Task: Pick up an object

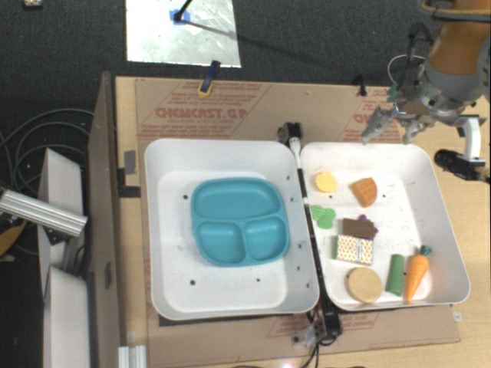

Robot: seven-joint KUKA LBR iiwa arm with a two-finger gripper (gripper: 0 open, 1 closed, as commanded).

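End effector [393,126] hangs at the upper right, over the far rim of the right bin [441,205], its two fingers spread apart with nothing between them. Its grey and orange arm [458,48] reaches in from the right, poised above the bin rather than down among the pieces, which suggests no grasp has begun.

Both white bins sit side by side on a cardboard sheet [230,106] covering the table. Every candidate for picking lies in the right bin: a yellow disc [326,182] and an orange wedge [365,191] nearest the fingers, then a green leafy piece [323,218], a dark brown block [358,227] resting against a patterned box [354,249], and along the near edge a tan round [364,284], a green cylinder [396,274] and a toy carrot [415,275]. The last two touch, so a clean grip there looks harder.

The left bin [173,205] holds a blue divided tray [238,221], likely a drop-off spot.
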